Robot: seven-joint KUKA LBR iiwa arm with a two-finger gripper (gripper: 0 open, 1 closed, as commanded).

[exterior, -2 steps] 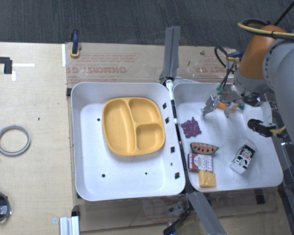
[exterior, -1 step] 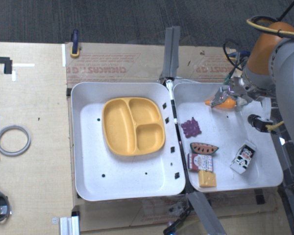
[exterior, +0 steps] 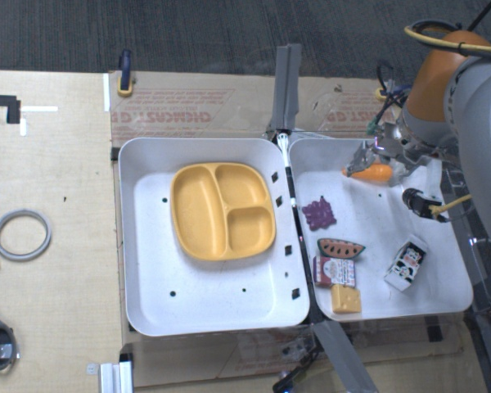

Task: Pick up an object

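gripper (exterior: pixel 368 164) clenched on orange object (exterior: pixel 378 172) in right bin (exterior: pixel 450 301), well apart from purple grapes (exterior: pixel 318 214), milk carton (exterior: pixel 406 264)

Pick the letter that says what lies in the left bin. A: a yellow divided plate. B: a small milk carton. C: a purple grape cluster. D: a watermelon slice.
A: the yellow divided plate lies alone in the left bin, while the grape cluster, milk carton and watermelon slice all lie in the right bin.
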